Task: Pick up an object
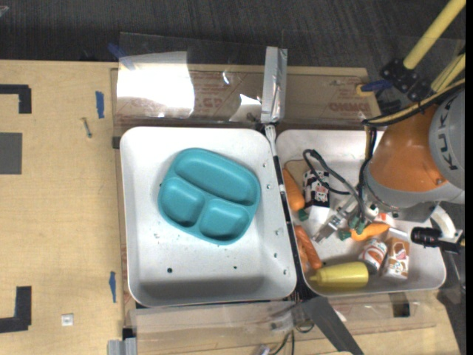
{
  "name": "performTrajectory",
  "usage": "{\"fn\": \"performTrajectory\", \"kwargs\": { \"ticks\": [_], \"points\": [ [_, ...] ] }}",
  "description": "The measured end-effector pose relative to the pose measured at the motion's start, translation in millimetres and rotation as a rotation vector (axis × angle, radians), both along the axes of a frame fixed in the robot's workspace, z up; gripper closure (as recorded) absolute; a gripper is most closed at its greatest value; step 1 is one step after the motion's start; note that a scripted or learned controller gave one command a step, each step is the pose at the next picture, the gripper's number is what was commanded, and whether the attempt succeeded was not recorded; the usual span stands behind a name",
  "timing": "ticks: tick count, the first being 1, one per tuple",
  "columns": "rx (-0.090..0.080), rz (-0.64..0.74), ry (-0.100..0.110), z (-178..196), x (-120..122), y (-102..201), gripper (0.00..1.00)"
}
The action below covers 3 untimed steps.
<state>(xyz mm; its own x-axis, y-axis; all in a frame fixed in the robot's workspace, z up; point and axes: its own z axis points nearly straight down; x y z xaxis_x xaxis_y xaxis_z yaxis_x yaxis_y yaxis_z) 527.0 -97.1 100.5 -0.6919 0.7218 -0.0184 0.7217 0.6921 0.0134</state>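
Note:
My gripper (338,224) is low inside the right bin (432,276), reaching in from the right under the orange wrist band (403,157). It hangs over a clutter of small objects. An orange carrot-like piece (293,193) lies at the bin's left wall, and another orange piece (307,248) lies below it. A yellow bottle (340,275) rests along the front wall. Two small red-and-white cartons (387,257) stand to the right of it. A small orange and green item (361,231) sits right beside the gripper; I cannot see whether it is touching.
The left bin (148,257) holds a teal divided plate (209,193). A black cable (325,170) loops over a small white object (318,191) at the back of the right bin. A yellow pole (440,22) stands at the upper right.

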Motion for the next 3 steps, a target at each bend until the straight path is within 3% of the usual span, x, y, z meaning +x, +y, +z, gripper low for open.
{"fn": "performTrajectory", "kwargs": {
  "ticks": [1, 2, 3],
  "points": [
    [0.001, -0.02, 0.016, 21, -23, -33, 0.0],
    [0.003, -0.002, 0.011, -12, -44, -60, 0.0],
    [0.006, 0.4, 0.022, 35, -46, -97, 0.0]
  ]
}}
